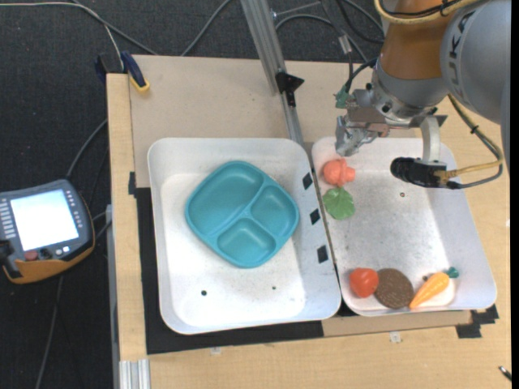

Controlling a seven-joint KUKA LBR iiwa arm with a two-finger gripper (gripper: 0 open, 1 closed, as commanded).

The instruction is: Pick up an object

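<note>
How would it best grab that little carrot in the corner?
Probably from straight above, jaws closing across the thick orange middle of the carrot. It lies flat, slanted, close to the bin's rim and beside the brown disc, so a sideways approach looks blocked.

Robotics lab: teach pendant (42, 229), loose cables (57, 10)

The gripper (347, 146) hangs low in the right bin (422, 233), just above an orange toy (336, 172) and a green one (339, 204). A teal divided plate (242, 214) lies in the left bin (174, 298).

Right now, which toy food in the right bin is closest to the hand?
The pink-orange piece, directly under the hand; the green one sits just below it.
</note>
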